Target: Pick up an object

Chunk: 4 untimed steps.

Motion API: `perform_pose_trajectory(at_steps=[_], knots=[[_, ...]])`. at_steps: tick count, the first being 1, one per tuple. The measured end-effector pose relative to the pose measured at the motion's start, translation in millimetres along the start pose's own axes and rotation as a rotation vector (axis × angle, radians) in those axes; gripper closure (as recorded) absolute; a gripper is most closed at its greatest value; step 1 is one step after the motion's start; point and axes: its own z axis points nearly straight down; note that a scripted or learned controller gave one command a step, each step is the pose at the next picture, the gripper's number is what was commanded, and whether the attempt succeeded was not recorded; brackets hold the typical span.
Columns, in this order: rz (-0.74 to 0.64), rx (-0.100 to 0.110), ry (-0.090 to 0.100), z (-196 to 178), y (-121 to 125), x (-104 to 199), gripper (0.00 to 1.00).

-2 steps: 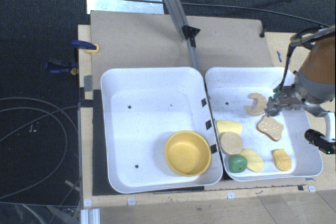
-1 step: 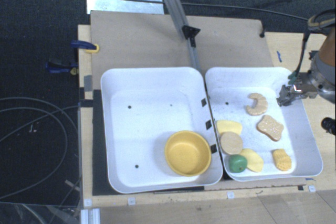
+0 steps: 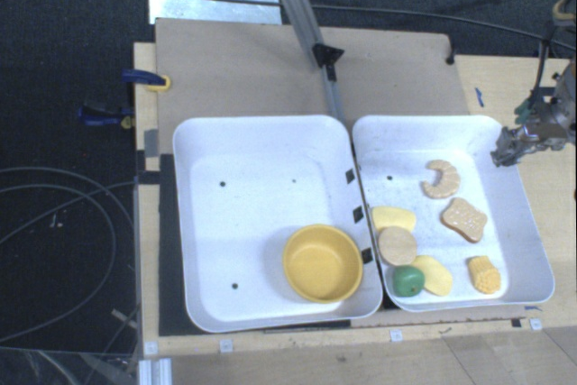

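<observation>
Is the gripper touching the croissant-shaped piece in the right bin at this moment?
Apart. The camera view shows the gripper at the right bin's right rim, with bare white floor between it and the croissant-shaped piece.

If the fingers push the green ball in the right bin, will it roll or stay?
The green ball looks round and smooth, so it would probably roll and may slip from a grasp. It lies against a yellow piece and a tan disc, which might stop it rolling far.

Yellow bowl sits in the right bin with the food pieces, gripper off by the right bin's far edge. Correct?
Not quite. The camera view shows the yellow bowl in the left bin, alone; the food pieces lie in the right bin. The gripper is by the right bin's far edge, as you said.
</observation>
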Motion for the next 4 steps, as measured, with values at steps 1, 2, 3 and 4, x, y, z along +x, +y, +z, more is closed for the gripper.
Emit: perform_pose_trajectory(at_steps=[1,2,3,4], knots=[[-0.005,0.003,0.002,-2,8,51,1.0],[-0.005,0.004,0.003,7,23,103,1.0],[-0.005,0.005,0.003,17,35,153,1.0],[-0.005,0.006,0.003,36,40,202,1.0]])
